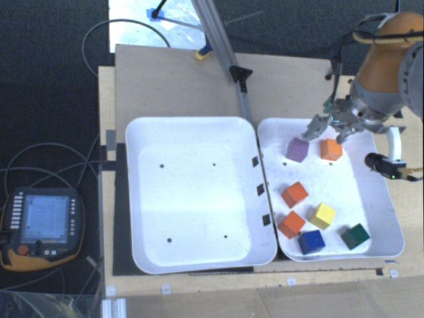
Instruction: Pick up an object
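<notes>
— What lies closest to the front of the bench?

— In the right bin (384, 207), along its near edge: a blue cube (311, 242) and, to its right, a green cube (356, 235). Just behind the blue one sit an orange cube (290, 224) and a yellow cube (323, 214), close together, the blue nearly touching both (I can't tell whether they actually meet). A little farther back is a second orange cube (295, 193), on its own.

— And the left bin?

— The left bin (192, 131) sits beside the right one, their walls meeting down the middle. Off the bench, at the far left, a pendant (41, 227) with a screen lies on the dark floor.

— Where are you?

— At the far end of the right bin. My gripper (328, 128) hangs over the bin's back part, my fingers (313, 129) spread apart, with nothing between them. A purple cube (297, 150) lies just below my left-hand finger tip as the camera sees it, and a third orange cube (330, 149) just below the other; the two cubes are near each other but apart.

— Behind you?

— My arm (387, 58), with its orange band, rises toward the upper right. A grey pole (215, 28) slants across the bench's far edge.
</notes>
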`<state>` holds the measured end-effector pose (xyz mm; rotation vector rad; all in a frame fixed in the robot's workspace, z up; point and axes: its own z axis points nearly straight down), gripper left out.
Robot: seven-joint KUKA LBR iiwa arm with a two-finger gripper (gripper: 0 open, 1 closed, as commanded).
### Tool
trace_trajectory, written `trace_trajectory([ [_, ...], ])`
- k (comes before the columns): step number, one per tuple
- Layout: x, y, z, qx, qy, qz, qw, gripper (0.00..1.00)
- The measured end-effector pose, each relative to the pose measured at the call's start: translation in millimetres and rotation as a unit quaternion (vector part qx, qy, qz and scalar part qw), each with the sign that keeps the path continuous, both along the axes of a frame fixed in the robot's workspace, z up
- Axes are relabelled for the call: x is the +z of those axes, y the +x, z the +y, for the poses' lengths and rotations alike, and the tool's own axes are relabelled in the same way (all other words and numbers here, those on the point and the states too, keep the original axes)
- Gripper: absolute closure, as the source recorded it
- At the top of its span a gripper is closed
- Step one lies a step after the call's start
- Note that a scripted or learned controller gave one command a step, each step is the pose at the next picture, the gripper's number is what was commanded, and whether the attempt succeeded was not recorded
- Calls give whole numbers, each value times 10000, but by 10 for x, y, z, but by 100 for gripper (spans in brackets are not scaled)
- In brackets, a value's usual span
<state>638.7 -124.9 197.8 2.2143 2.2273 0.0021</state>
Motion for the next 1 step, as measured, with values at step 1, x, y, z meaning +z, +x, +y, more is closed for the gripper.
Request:
trace_trajectory([
  [1, 1, 0, -1, 0, -2, 0, 10000, 0],
])
